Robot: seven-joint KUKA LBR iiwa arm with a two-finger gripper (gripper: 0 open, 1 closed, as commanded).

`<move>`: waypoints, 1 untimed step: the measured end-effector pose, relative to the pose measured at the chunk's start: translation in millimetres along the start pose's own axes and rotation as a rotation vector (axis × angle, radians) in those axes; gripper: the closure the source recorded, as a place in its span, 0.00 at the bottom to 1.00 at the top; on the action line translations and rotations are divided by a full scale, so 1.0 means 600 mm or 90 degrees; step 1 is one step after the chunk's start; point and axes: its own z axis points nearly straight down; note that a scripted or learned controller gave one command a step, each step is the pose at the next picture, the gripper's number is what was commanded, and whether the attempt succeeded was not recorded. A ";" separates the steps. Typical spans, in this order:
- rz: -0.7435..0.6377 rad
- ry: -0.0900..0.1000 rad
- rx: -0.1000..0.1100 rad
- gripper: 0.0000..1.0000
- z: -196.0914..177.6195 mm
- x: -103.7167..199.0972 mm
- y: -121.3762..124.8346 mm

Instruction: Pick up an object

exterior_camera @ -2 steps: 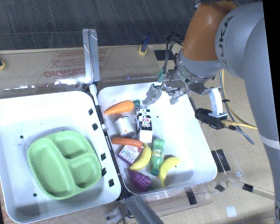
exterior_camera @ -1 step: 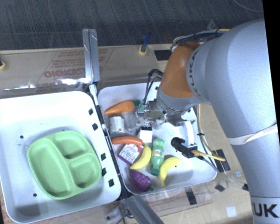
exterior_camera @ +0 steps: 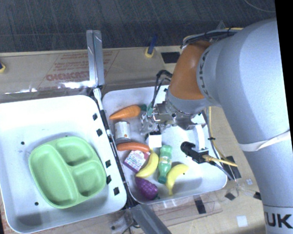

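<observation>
Left bin (exterior_camera: 3, 158) held a green divided tray (exterior_camera: 68, 171). Right bin (exterior_camera: 218, 182) held a carrot (exterior_camera: 125, 112), purple grapes (exterior_camera: 147, 188), a banana (exterior_camera: 150, 165) and a green bottle (exterior_camera: 165, 162), clustered toward its left side. The gripper (exterior_camera: 152, 121) hung over them, just right of the carrot; whether it was open or closed could not be told.

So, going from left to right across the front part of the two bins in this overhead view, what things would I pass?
green divided tray → pink packet → green bottle → yellow banana
</observation>
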 end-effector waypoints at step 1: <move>0.001 0.001 -0.001 1.00 -0.152 0.116 0.008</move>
